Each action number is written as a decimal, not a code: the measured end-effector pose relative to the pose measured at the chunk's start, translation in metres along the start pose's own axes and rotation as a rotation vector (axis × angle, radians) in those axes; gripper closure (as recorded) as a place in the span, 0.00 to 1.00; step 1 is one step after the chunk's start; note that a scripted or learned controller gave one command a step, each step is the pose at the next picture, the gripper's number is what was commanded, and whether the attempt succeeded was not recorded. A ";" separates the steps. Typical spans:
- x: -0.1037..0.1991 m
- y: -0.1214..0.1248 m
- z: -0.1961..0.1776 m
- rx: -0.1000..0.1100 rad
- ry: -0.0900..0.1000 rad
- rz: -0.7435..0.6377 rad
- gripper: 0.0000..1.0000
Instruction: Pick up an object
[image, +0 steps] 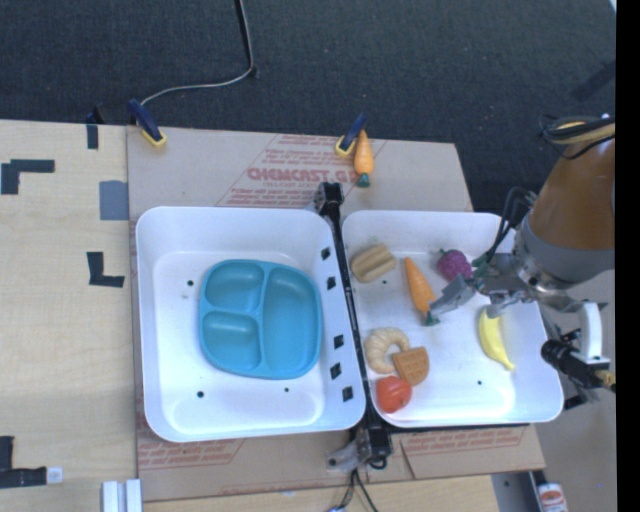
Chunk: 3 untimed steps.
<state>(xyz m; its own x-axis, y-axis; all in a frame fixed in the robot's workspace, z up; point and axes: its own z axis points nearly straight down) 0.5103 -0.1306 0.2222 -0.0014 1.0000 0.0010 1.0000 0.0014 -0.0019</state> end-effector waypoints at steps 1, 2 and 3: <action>0.024 0.064 0.040 0.000 0.000 -0.001 0.00; -0.010 0.101 0.107 0.001 -0.002 0.001 0.00; -0.006 0.116 0.136 -0.003 -0.003 0.001 0.00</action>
<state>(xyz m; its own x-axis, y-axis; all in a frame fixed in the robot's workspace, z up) 0.6257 -0.1364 0.0862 -0.0008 1.0000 -0.0024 1.0000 0.0008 0.0008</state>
